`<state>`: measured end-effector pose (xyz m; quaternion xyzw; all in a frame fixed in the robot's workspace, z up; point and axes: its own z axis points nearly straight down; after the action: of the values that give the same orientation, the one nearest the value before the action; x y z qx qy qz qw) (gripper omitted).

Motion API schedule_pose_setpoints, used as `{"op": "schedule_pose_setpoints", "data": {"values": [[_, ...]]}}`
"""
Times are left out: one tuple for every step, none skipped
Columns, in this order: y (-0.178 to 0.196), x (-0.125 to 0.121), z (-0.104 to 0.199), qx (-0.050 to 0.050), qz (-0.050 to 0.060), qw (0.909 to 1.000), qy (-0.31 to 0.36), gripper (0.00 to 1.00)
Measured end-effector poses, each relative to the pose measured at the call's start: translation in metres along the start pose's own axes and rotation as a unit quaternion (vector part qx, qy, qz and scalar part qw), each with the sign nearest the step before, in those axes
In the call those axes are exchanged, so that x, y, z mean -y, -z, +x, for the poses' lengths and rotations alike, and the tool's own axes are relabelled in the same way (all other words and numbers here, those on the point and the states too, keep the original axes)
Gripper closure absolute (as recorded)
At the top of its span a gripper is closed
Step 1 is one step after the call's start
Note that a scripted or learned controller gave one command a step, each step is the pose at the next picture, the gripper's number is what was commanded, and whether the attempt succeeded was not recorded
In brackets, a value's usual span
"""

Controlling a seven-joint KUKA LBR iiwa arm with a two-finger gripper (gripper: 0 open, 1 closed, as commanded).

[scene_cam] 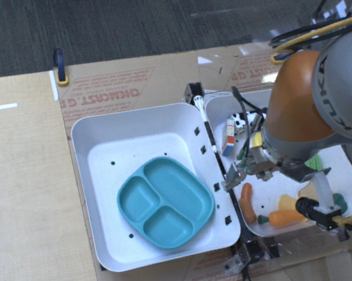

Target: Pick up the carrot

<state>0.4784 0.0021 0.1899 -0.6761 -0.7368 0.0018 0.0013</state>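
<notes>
One carrot [285, 217] lies at the near edge of the right bin [345, 162], free of the arm.
Left of the carrot lies a sausage [247, 202]; a yellow piece [288, 203] touches it behind. Above it hangs the gripper [250, 170]; I cannot tell its state. Far left of the carrot, the left bin [96, 182] holds a teal divided plate [166, 201].

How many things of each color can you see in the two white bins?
Teal: 1, the plate
Orange: 2, the carrot and the sausage
Yellow: 1, the wedge
Green: 1, a piece beside the arm
Total: 5 that I can make out; the arm hides more of the right bin.
</notes>
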Motion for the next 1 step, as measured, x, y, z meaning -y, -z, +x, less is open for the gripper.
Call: {"op": "schedule_pose_setpoints", "data": {"values": [[0.0620, 0.0062, -0.0843, 0.002, -0.002, 0.9997, 0.024, 0.00]]}}
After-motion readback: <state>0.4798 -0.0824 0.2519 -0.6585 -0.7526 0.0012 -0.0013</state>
